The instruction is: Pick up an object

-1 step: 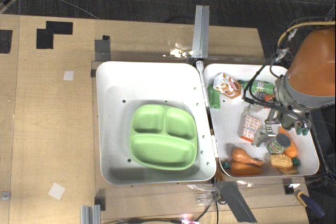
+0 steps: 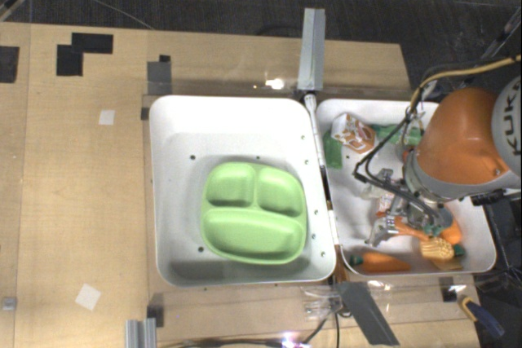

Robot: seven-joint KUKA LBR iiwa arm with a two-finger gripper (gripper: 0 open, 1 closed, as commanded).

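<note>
Camera view: arm [image 2: 461, 138] comes in from 3 o'clock, gripper [image 2: 397, 218] low in the right bin [image 2: 489, 253], w/ the orange wrist band blocking most of what's under it. Can't tell finger state, too much cable and metal clutter around the tips. Can't confirm anything is held.

Candidate picks: carrot [image 2: 383, 262] at 6 o'clock of gripper, near the front wall; corn cob [image 2: 438, 248] at 4 o'clock; an orange piece [image 2: 408, 230] just beside the tips. Snack packet [image 2: 356, 134] at 11 o'clock, well apart. Green tray [image 2: 254, 212] sits alone in the left bin [image 2: 175, 126], not in play.

Risks, imo:
- items packed tight → tips land on two things or wedge between, nothing closes properly
- carrot is round, likely rolls or squirts out on pinch
- near front wall, tip could clip the bin edge
- loose cable could snag on the packet side
</note>
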